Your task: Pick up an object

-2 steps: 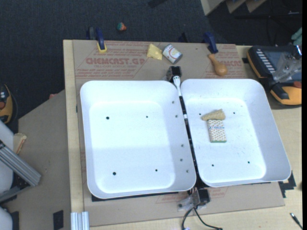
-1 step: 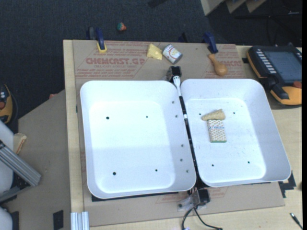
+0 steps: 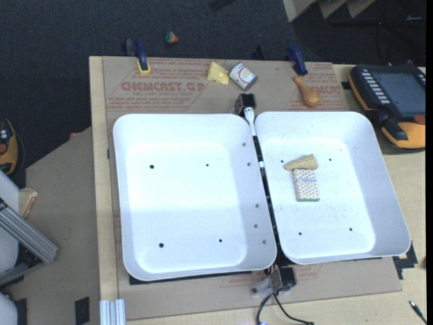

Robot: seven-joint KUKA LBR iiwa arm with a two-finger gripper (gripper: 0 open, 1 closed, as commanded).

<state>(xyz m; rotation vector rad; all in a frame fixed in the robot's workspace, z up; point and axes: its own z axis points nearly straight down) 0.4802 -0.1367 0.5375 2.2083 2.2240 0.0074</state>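
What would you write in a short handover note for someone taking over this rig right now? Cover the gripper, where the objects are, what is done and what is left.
Gripper: not in the camera view, so its state is unknown.
Objects: a small patterned box and a tan cone-shaped piece lie close together near the middle of the right bin. The left bin holds no objects. A yellow piece, a small carton and a wooden-handled tool lie on the board behind the bins.
Done: nothing picked yet.
Left: reach into the right bin, grasp one object and lift it.
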